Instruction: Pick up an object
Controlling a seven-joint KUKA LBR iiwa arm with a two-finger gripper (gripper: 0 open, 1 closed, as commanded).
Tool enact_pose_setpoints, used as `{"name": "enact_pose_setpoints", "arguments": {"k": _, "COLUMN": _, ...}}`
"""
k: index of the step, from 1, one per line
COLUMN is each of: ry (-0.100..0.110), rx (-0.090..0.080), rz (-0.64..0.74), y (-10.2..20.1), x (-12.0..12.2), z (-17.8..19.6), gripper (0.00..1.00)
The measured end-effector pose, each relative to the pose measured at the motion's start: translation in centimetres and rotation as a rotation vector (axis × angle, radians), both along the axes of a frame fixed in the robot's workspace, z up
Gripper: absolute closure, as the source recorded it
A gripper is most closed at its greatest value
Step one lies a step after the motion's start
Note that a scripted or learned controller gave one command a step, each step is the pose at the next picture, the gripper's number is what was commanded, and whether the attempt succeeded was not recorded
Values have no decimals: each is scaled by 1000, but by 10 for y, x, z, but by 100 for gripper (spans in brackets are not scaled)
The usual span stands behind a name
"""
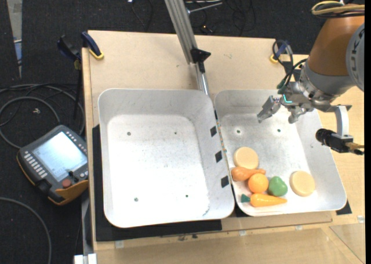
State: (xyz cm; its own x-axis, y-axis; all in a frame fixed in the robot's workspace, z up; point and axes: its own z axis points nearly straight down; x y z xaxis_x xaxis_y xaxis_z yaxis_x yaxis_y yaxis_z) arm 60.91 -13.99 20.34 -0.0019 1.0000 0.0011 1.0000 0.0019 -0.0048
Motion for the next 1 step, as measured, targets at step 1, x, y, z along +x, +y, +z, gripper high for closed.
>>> {"name": "enact_pose_setpoints", "arguments": {"k": 1, "ry": -5, "rx": -1, "rz": 0, "y": 0, "x": 1, "z": 3, "gripper": 0}}
